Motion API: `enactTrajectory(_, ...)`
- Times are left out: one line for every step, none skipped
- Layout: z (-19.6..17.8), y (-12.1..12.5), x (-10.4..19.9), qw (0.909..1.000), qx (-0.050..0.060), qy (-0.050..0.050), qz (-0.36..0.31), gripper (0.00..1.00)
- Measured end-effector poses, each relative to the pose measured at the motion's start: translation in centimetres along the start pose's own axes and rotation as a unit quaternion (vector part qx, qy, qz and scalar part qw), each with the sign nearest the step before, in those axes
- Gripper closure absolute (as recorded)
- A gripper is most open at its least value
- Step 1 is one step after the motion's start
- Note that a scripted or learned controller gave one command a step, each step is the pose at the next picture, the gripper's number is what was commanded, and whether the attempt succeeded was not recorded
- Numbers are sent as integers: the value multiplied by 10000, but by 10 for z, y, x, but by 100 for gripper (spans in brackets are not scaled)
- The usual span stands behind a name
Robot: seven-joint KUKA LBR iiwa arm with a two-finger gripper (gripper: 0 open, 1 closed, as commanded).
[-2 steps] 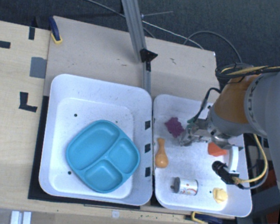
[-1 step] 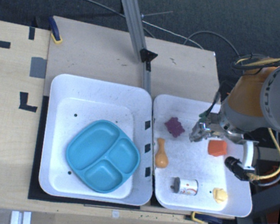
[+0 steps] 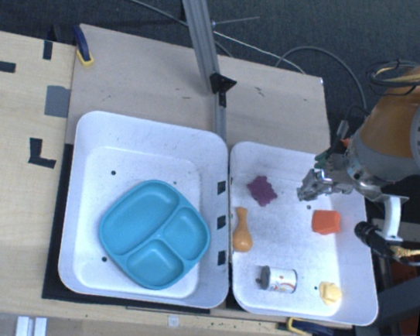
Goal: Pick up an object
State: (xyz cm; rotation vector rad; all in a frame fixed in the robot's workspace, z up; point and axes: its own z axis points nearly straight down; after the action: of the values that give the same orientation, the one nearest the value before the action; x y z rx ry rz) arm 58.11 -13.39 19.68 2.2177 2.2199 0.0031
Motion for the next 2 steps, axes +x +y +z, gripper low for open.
enactTrajectory(-46,6,6,10000,0,2,-8,100)
enactTrajectory(-84,7,7,10000,3,3,-6,100)
